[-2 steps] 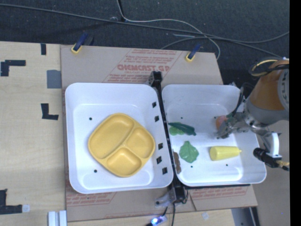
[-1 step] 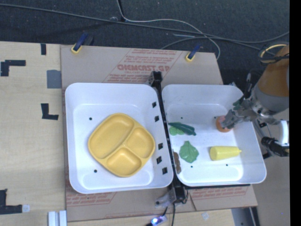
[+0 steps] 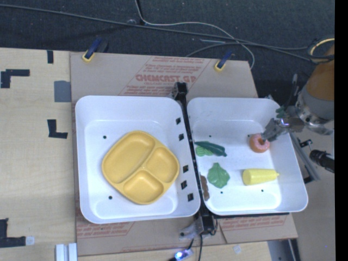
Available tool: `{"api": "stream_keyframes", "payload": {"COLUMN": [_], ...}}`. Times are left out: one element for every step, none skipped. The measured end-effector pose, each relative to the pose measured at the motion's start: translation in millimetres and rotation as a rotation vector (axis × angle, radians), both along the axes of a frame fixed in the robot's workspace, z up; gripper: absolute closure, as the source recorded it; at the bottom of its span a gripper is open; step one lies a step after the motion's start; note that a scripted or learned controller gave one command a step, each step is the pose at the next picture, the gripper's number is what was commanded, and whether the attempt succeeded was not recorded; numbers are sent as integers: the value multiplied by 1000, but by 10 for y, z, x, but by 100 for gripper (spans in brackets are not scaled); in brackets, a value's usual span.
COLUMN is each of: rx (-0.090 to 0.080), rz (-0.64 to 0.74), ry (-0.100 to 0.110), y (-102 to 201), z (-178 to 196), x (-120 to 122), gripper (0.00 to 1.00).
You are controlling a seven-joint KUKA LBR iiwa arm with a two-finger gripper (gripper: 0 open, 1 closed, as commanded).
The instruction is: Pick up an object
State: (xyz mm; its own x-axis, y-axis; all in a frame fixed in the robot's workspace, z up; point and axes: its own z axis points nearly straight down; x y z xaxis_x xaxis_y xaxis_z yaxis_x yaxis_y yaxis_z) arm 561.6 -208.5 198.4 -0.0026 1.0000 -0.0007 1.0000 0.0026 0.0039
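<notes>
The small pink ring-shaped toy, something like a plastic doughnut (image 3: 259, 143), is the object the arm appears to be going for; it lies on the floor of the right white bin (image 3: 228, 200), in that bin's upper right part, right of centre in the frame. The two-finger gripper (image 3: 268, 135) reaches in from the right edge of the picture, slanting down and to the left, and its tip is at the toy's upper right edge, touching it or just above it. From this angle I cannot tell whether the gripper is spread or closed, nor whether the toy sits between its tips, so no grasp can be claimed. The toy looks to be resting on the bin floor, not lifted. As I judge it, the approach is made and the pick itself is left: closing on the toy and raising it clear. Other candidates lie in the same bin: a yellow corn-cob-shaped toy (image 3: 259, 176) just below the pink one, a flat green leaf-shaped piece (image 3: 218, 175) in the lower middle, and a dark green long pod-like piece (image 3: 210, 148) near the bin's left wall. The left white bin (image 3: 87, 113) holds a yellow plastic plate with three compartments (image 3: 140, 167), well apart from the gripper.
</notes>
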Motion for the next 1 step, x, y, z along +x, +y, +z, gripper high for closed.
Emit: {"api": "stream_keyframes", "payload": {"rx": [0], "rz": [0], "ry": [1], "y": [6], "z": [332], "x": [11], "gripper": [100]}}
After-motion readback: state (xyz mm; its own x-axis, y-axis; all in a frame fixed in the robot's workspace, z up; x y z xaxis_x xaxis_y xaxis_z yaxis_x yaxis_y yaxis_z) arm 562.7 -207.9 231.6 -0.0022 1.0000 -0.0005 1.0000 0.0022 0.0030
